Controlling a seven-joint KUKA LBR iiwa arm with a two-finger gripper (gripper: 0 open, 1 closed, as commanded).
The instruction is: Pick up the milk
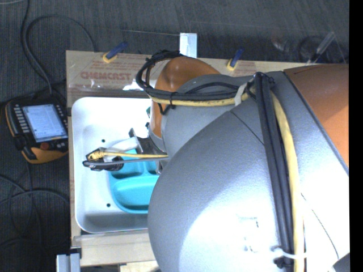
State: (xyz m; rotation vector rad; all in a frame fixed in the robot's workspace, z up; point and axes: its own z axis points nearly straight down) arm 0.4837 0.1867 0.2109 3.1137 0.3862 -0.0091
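Note:
My grey arm with its orange band reaches in from the right and covers most of both bins. The gripper hangs low over the middle of the left white bin, just above a blue plastic thing that lies in the bin's near half. The wrist hides the blue thing's right part and whatever sits under the gripper.
The left bin's far left corner and left wall show bare white floor. A handheld control pendant lies on the carpet left of the bench. Blue and yellow clamps hold the bench's far edge.

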